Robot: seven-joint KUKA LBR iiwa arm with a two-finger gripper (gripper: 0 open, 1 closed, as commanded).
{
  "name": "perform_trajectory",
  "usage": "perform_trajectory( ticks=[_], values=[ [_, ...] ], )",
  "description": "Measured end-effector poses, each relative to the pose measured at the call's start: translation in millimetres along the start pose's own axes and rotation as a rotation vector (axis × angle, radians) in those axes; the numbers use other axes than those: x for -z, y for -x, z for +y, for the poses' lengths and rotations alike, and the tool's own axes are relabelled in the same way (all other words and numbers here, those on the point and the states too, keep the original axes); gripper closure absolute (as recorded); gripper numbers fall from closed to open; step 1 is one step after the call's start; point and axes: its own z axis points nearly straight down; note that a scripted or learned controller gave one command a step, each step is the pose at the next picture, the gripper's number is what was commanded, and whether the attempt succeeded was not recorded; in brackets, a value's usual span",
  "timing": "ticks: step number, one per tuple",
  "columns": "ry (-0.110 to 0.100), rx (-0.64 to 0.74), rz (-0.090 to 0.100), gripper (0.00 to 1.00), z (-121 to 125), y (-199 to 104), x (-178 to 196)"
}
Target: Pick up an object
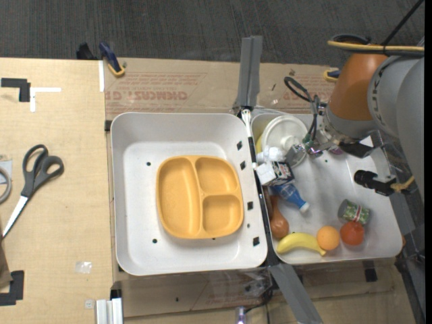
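My gripper [294, 152] reaches in from the upper right and hangs low over the back left of the right bin [378, 245]. It is right beside a white bowl [282, 129] and a small black-and-white box [275, 173]. A clear bottle with a blue label [293, 197] lies just in front of it. Along the front of the bin lie a banana [300, 244], an orange ball [328, 237], a red tomato [352, 233] and a green can [354, 212]. A brown fruit [278, 225] rests against the bin's left wall.
The left bin [128, 194] holds a yellow divided plate [200, 196]. Scissors [30, 177] lie on the bench far left. A black part of the arm [372, 179] juts over the right bin's right side. A grey divider bar [250, 73] runs between the bins at the back.
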Motion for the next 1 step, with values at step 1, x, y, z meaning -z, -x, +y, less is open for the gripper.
perform_trajectory(
  ticks=[1],
  values=[
    [0.000, 0.086, 0.001, 0.00, -62.9, 9.1, -0.6]
  ],
)
